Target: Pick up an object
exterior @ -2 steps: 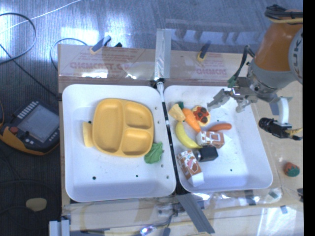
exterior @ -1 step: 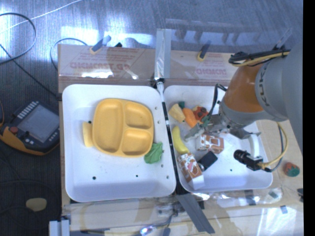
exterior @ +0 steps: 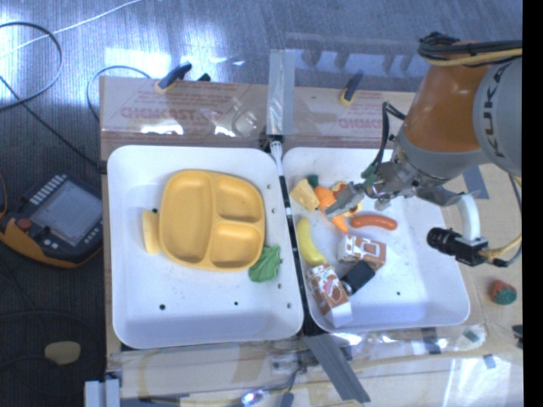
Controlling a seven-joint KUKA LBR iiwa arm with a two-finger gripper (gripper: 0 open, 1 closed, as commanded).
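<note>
two white bins sit side by side on the table. the left bin [exterior: 127,312] carries a yellow divided tray [exterior: 212,219], with a green leafy toy [exterior: 266,263] at the tray's 4 o'clock. the right bin [exterior: 424,303] holds toy food: a banana [exterior: 309,242], a carrot [exterior: 326,197], a red sausage [exterior: 373,222], a cheese wedge [exterior: 303,195], small printed boxes [exterior: 363,249] and a black block [exterior: 359,275]. the tool [exterior: 349,197] hovers over the pile at the bin's 11 o'clock; how far open it is cannot be told, and nothing is seen held.

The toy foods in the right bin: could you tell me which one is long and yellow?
The banana, lying along the bin's left wall; the sausage is long too, but orange-red.
</note>
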